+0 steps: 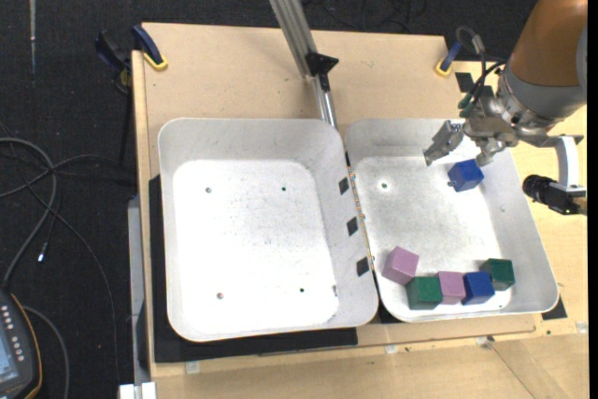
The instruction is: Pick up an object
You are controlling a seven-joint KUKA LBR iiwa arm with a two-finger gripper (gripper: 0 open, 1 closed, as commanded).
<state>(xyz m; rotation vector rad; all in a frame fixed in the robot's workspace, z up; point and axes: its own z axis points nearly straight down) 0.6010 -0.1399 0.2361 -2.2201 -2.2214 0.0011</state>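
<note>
My hand (464, 148) hangs over the upper part of the right bin (407, 137), fingers spread open, gripping nothing. A blue cube (464, 175) lies tilted just below it on the bin floor. Along the lower right of the frame sit a pink block (402, 263), green block (423, 292), and others.

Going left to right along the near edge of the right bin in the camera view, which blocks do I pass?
Light purple block → dark green block → second purple block → blue block → green block. Another blue block sits farther back, by the gripper.
</note>
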